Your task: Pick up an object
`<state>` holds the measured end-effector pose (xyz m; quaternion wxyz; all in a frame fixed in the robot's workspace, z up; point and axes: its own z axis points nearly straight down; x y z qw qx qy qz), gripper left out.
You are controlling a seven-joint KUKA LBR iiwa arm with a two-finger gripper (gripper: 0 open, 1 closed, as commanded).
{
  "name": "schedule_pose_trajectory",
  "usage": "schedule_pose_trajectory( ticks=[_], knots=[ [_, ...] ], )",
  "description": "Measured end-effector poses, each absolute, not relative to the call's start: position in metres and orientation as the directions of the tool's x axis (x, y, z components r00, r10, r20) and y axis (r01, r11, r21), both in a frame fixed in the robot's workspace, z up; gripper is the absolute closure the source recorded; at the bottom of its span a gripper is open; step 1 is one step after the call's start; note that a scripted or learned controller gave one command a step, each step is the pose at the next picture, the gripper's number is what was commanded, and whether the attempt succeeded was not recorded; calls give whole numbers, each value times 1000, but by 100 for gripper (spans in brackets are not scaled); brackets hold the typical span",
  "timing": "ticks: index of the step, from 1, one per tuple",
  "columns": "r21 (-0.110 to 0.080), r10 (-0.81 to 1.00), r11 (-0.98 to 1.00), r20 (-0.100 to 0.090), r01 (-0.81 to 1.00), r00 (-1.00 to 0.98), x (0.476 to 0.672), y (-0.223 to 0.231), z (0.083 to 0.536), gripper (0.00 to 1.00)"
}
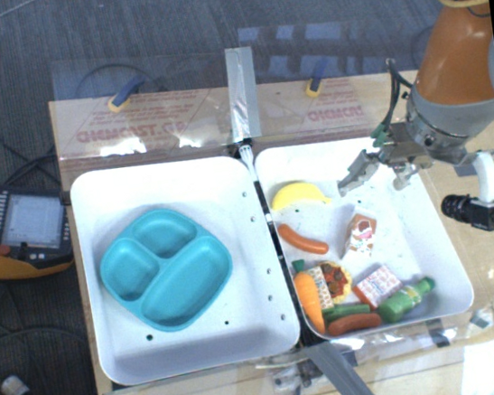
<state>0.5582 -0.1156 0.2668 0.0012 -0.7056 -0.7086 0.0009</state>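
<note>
Fingers of the gripper (378,171) are spread open, holding nothing, hovering over the right bin (435,238). Left bin (113,348) holds a teal divided plate (166,267). Toy food remains ungrasped: lemon (297,196), sausage (303,242), carton (361,232). Picking looks not yet begun.

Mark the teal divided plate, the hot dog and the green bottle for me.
teal divided plate (166,267): camera view, on the ridge where its three compartments meet.
hot dog (303,242): camera view, on the middle of its length.
green bottle (405,299): camera view, on the bottle's body.
</note>
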Motion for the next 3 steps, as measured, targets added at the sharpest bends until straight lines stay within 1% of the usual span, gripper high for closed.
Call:
schedule_pose_trajectory(
  ticks=[1, 2, 3],
  knots=[
    [-5, 986, -166, 0, 986, 166, 573, -178, 171, 0],
    [-2, 998, -70, 1, 998, 70, 581, -188, 95, 0],
    [-3, 998, -68, 3, 998, 68, 581, -187, 103, 100]
  ],
)
